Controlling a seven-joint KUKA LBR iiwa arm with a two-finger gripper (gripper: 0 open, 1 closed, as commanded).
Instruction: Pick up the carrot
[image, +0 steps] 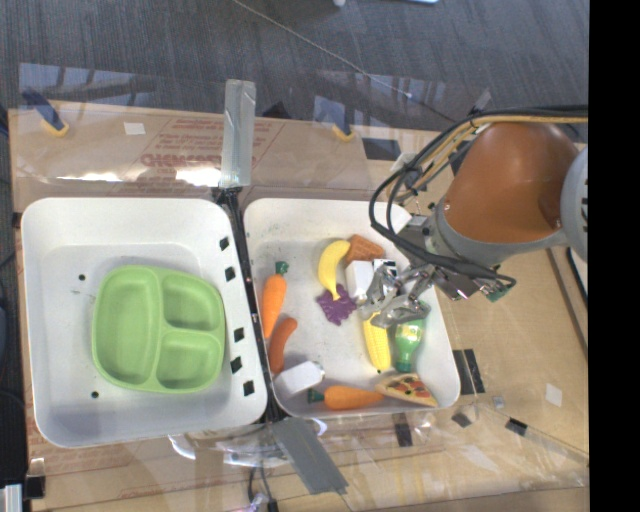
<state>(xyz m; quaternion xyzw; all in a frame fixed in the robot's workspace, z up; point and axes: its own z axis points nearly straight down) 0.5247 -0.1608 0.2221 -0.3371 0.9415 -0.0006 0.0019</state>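
We saw the gripper (397, 298) low over the right bin (300, 215), w/ its tips amid the toys by the corn cob (376, 341) and green bottle (408, 345); couldn't tell how wide it stood or if it had hold of anything. One carrot (272, 299) lay along that bin's left wall, another (348, 397) at its front edge beside the pizza slice (408, 388). The green plate (158, 327) sat mid left bin (60, 225).

Dark grey carpet (150, 35) is lying beyond the cardboard-covered surface (130, 150), where clear plastic sheeting (300, 130) is catching pale glare.
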